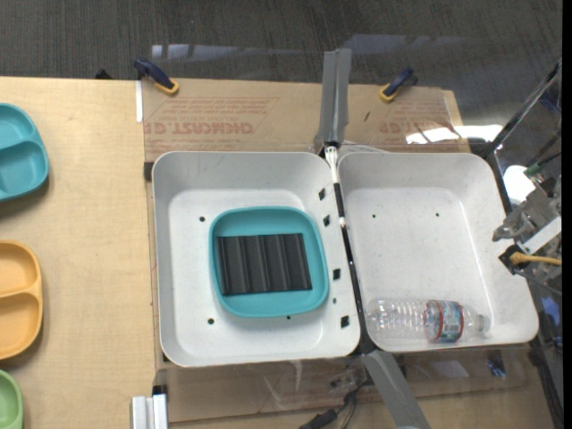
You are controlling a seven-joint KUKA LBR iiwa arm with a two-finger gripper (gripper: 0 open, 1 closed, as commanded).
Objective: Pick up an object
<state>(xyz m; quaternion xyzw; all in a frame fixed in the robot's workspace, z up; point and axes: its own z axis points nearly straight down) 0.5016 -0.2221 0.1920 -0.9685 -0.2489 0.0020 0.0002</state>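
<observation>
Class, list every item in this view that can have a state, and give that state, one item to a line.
Plastic water bottle: lying on its side, near edge of right bin.
Teal tray: flat, right way up, in left bin.
Gripper: over right bin's right rim, holding nothing visible.
Clamps: gripping the cardboard.

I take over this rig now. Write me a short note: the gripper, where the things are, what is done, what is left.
Gripper: at the right edge of the right bin, above its rim, holding nothing.
Plastic bottle: lying on its side along the near wall of the right bin.
Teal tray: flat in the middle of the left bin.
Done: nothing picked yet.
Left: reach down, grasp one object, lift it.
</observation>
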